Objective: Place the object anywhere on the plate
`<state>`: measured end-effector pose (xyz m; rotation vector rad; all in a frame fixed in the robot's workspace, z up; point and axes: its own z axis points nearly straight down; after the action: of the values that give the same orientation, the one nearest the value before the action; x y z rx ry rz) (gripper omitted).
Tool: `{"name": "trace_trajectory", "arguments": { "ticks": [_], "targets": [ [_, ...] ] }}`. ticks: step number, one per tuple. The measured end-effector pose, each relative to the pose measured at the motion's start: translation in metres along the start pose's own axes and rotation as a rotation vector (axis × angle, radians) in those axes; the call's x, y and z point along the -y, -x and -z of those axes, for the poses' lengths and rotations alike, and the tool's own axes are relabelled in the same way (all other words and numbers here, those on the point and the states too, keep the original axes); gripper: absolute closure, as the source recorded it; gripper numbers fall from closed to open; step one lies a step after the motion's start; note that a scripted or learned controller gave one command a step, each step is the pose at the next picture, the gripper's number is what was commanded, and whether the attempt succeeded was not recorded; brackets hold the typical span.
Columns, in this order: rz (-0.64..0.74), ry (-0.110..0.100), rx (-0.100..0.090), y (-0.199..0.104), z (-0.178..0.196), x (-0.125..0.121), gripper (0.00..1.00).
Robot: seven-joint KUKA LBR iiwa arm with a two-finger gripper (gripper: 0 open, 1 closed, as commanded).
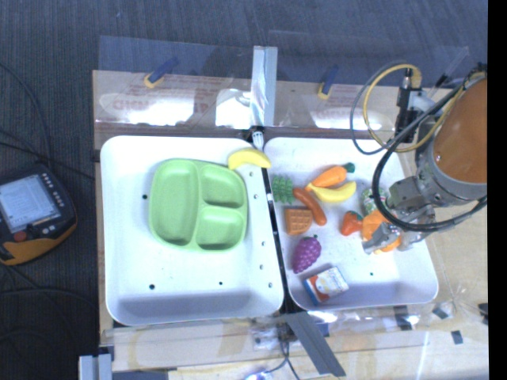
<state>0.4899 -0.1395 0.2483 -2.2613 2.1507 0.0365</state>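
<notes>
One gripper sits right of frame centre, touching an orange toy; finger state cannot be told. Green plate lies left.

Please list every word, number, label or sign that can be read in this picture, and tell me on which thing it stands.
None can be read.
Small carton: printed label, too blurred to read.
Handheld pendant: lit screen, too small to read.
</notes>
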Motion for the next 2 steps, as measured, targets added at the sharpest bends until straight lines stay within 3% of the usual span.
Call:
{"name": "trace_trajectory", "arguments": {
  "ticks": [1, 2],
  "targets": [
    [0.382, 0.009, -0.023, 0.011, -0.060, -0.006, 1.00],
    [0.728, 0.015, -0.023, 0.013, -0.085, -0.006, 1.00]
  ]
}}
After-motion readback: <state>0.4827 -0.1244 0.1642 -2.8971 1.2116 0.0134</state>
